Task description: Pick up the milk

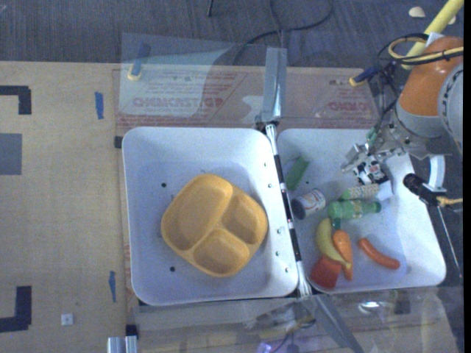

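Overhead, we look down on a tabletop (59, 219) carrying two shallow white bins side by side. In the left bin (147, 168) a yellow divided plate (213, 224) sits a little below centre. The right bin (423, 259) holds a cluster of small things.

We take the milk (309, 201) to be the small pale container lying on its side near the right bin's left wall, about mid-height in the frame, with a dark end facing left; its label is too blurred for us to read. Just above it, a green piece (296, 173) leans along the divider. To its right lies a green bottle (353, 209) on its side, with a pale speckled item (363, 192) just above that. Below are a yellow banana (325, 235), an orange carrot (342, 250), a red piece (326, 272) and a second orange item (378, 254) further right.

The arm (434, 87) enters from the upper right of the frame, its orange band clear. Its gripper (368, 164) hangs over the upper right part of the right bin. The milk lies to the lower left of the gripper, well apart from it, with the green bottle and speckled item between them. We cannot tell how far apart the gripper's parts stand, and we see nothing held in it.
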Motion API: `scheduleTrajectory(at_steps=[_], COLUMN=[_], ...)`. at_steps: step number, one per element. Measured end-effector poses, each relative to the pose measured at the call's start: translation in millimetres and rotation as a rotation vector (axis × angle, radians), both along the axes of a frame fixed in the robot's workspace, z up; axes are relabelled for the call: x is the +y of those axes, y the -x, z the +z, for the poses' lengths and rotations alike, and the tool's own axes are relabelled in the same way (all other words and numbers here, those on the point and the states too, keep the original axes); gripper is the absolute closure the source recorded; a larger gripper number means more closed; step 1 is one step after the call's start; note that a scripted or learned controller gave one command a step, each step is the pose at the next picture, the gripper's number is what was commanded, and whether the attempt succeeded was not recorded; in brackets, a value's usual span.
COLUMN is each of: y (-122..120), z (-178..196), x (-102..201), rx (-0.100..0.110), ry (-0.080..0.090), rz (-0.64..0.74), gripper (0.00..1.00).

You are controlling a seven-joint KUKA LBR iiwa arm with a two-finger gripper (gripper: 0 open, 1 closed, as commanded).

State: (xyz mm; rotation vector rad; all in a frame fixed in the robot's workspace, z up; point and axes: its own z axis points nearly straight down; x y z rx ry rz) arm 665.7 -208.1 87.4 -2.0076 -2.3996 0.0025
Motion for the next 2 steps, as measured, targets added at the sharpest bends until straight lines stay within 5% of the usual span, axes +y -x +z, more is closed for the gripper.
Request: scheduleTrajectory(at_steps=[1, 2], y=[-4, -2], z=[14, 108], x=[-1, 20], rx=[-0.018, -0.014], ry=[0.01, 0.01], rz=[0.004, -0.17], gripper=[1.0, 1.0])
